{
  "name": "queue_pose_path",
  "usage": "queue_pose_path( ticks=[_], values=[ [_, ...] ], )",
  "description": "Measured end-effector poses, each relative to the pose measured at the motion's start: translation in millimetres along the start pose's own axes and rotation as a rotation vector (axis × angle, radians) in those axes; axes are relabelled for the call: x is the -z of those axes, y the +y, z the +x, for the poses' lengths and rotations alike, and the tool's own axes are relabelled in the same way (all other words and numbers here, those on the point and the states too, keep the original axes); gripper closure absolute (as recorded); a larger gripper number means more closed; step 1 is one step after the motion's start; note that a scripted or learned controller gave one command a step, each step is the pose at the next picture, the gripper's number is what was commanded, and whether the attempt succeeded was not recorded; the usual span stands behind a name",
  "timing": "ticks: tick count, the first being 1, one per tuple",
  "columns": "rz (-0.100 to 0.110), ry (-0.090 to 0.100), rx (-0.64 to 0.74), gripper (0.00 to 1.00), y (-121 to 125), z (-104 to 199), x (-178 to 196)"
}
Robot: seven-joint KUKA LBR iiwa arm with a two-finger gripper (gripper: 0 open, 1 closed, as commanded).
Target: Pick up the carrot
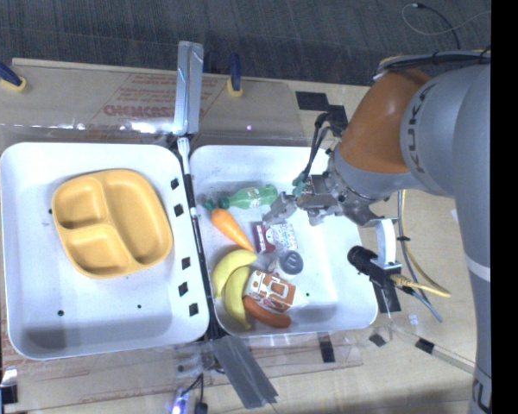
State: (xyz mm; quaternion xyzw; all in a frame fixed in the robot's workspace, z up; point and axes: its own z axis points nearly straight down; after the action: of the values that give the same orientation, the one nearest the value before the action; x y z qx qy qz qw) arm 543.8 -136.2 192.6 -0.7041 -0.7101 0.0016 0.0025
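Carrot (229, 226) in right bin (350, 309), beside bananas (227, 283); tool (287, 205) above bin; yellow plate (112, 222) left.

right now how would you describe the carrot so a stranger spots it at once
Look in the right-hand white bin, along its left wall beside the divider. The carrot lies there at a slant, just above the yellow bananas and below the green bottle. It is the one small orange tapered thing with a green tip.
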Motion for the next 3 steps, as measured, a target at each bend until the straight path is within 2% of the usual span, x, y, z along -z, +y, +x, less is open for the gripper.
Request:
queue_pose_path(
  ticks=[1,2,3],
  values=[
    [0.000,-0.001,0.027,0.00,23.7,45.1,-79.4],
    [-0.013,-0.003,0.202,0.00,24.3,41.3,-93.3],
    [-0.018,-0.007,0.204,1.00,25.8,39.5,-81.9]
  ],
)
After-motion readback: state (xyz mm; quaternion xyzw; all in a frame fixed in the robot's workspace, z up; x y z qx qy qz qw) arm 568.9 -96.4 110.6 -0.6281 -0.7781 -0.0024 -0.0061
